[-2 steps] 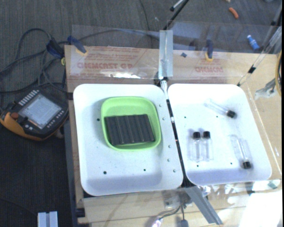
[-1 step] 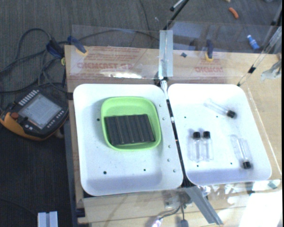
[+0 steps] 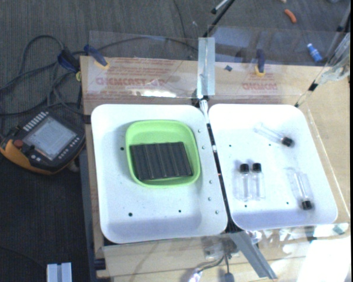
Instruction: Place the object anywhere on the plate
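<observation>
A light green square plate lies in the left white bin, and a dark ribbed rectangular block rests on it. In the right white bin lie several clear vials with black caps: two side by side near the middle, one toward the back, and one at the right.
A clear plastic wall with a metal post stands behind both bins. A teach pendant with cables lies on the floor to the left. Metal bracket parts sit at the bench's front edge.
</observation>
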